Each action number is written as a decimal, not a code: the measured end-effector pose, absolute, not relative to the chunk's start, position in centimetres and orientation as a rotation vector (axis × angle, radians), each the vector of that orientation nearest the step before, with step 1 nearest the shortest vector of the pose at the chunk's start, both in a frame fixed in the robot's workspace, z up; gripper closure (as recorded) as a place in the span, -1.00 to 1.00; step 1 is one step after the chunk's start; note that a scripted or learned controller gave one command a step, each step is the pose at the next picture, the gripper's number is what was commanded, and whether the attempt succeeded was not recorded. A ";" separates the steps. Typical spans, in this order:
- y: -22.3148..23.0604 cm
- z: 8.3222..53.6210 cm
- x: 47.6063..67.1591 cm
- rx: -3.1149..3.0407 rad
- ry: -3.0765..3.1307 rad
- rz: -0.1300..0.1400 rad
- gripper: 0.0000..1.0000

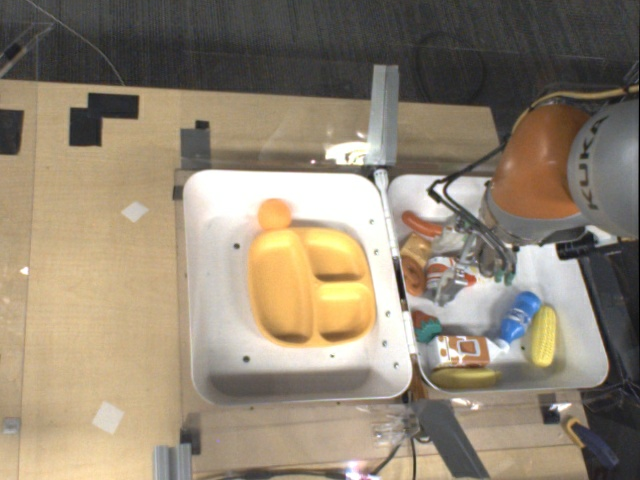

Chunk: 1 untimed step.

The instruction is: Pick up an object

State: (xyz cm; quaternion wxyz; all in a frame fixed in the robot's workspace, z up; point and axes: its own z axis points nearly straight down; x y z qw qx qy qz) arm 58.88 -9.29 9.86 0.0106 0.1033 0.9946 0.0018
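At the near edge of the bench (90, 318), a metal bracket (450, 443) sits below the junction of the two bins.

The right bin (590, 368) contains the loose objects. Nearest the front wall lies a yellow banana (464, 376), flat and lengthwise along that wall. A small brown-and-white carton (461, 350) lies touching it on the far side. To the right, a corn cob (543, 335) lies tilted near the front right corner. A blue bottle (518, 317) lies just beside the corn cob, on its left. A small green-and-red item (427, 323) sits near the left wall of this bin, just beyond the carton.

Further in, the hand (447, 276) is lowered into the right bin, over a cluster of items near the left wall. The finger state cannot be determined: the fingers blend with the items beneath them, and no object is visibly held. A brown packet (413, 257) lies just to the left of the hand. A red sausage-shaped item (422, 225) lies beyond it, towards the far wall.

The left bin (215, 368) holds a yellow divided tray (305, 283) at its centre. An orange ball (274, 213) touches the tray's far left corner.

The arm (600, 168) enters from the right, with its orange band (535, 163) above the wrist and black cables (460, 183) looping towards the hand.

At the far edge, a grey upright post (384, 113) stands between the bins.
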 end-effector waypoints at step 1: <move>-8.0 9.7 63.3 0.650 3.058 0.008 -1.00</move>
